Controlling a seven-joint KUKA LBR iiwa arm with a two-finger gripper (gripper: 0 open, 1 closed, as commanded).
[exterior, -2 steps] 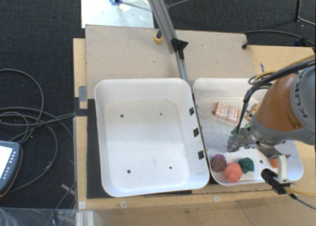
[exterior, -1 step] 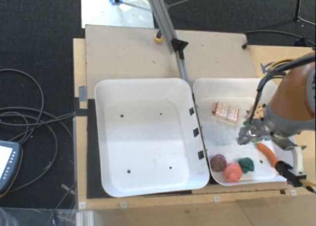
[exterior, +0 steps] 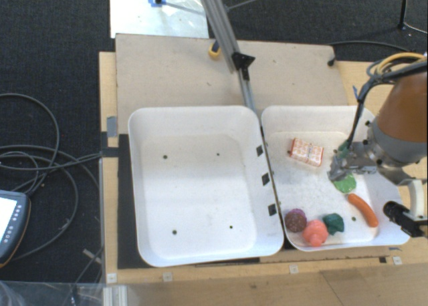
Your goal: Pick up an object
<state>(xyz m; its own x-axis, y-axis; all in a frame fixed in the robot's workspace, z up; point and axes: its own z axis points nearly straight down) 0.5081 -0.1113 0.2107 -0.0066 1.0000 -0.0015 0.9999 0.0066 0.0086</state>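
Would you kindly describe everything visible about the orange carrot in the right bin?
The carrot is a small, smooth orange piece, plastic-looking, long and rounded at both ends. It lies flat on the floor of the right bin, near its right wall, slanting from upper left to lower right. Its upper end lies right beside a green piece, just below the hand. Nothing grips it.

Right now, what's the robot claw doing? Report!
Gripper low in right bin, over the green piece. Nothing seen gripped. Orange carrot-like toy close beside. Pink block clear.

White bins [exterior: 200,121]; orange carrot [exterior: 362,210], pink ball [exterior: 315,233], maroon ball [exterior: 295,220], green disc [exterior: 346,184].
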